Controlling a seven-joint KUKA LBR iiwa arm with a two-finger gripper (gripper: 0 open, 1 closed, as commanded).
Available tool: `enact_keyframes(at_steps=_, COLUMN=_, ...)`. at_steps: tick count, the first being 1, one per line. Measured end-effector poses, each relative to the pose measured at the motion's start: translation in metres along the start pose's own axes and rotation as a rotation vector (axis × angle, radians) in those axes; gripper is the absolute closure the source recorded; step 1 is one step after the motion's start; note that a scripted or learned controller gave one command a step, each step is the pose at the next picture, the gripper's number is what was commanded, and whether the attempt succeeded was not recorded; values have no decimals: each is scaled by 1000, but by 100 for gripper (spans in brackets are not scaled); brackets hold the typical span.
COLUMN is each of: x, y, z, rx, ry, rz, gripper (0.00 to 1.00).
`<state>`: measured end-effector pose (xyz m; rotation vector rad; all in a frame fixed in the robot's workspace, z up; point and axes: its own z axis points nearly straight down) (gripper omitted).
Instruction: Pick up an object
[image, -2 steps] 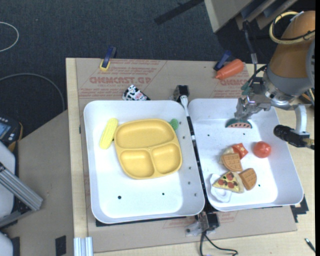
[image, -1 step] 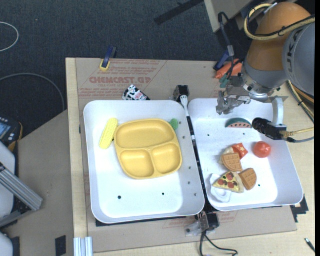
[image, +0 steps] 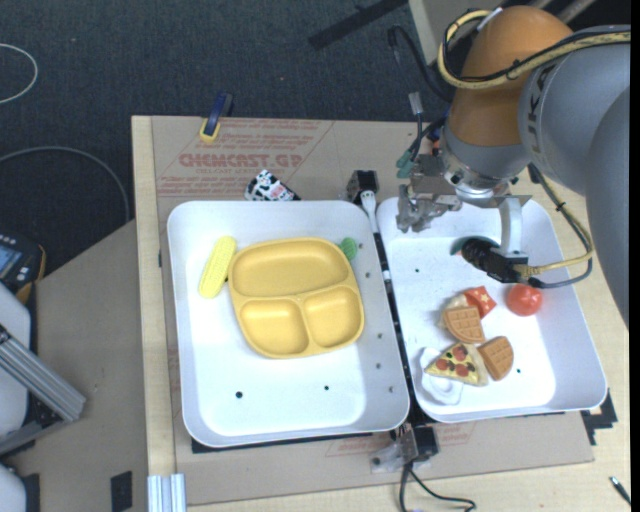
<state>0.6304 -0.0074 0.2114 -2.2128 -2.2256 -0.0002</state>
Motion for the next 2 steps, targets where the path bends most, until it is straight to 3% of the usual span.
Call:
enact_keyframes(at_steps=1, x=56, y=1, z=-21, rx=-7, ry=0, rz=-1, gripper=100)
enact_keyframes(at_steps=2, x=71, y=10, z=-9, rx=-5, ry=-3, rz=3, gripper=100)
